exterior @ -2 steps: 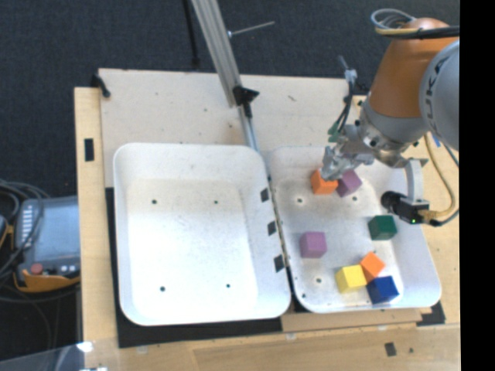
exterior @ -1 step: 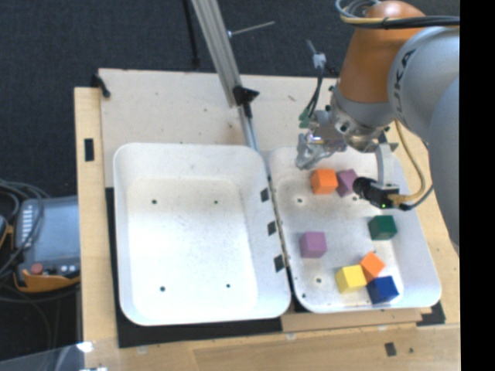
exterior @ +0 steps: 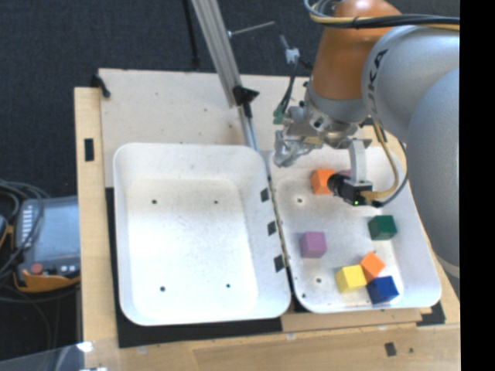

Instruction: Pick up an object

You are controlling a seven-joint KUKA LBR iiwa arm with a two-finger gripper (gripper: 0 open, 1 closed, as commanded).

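The gripper [exterior: 288, 151] is a cluster of grey metal parts below the arm's orange band, hanging over the upper-left corner of the right bin [exterior: 410, 230], close to the rim it shares with the left bin [exterior: 124, 207]. I cannot tell how it is set or whether anything is caught in it; the wrist hardware blurs together there.

Both bins are shallow, white, round-cornered plastic, speckled with dark scuffs. Just right of and a little below the gripper sits an orange block [exterior: 321, 181], touching a black fitting with a green light. Further below lies a matte purple cube [exterior: 312, 244]. Lower right of the gripper is a green cube [exterior: 382, 227], and well below it a tight group: yellow cube [exterior: 350, 277], a second orange cube [exterior: 373, 264], blue cube [exterior: 382, 288]. The arm's grey casing hides the bin's far right wall.
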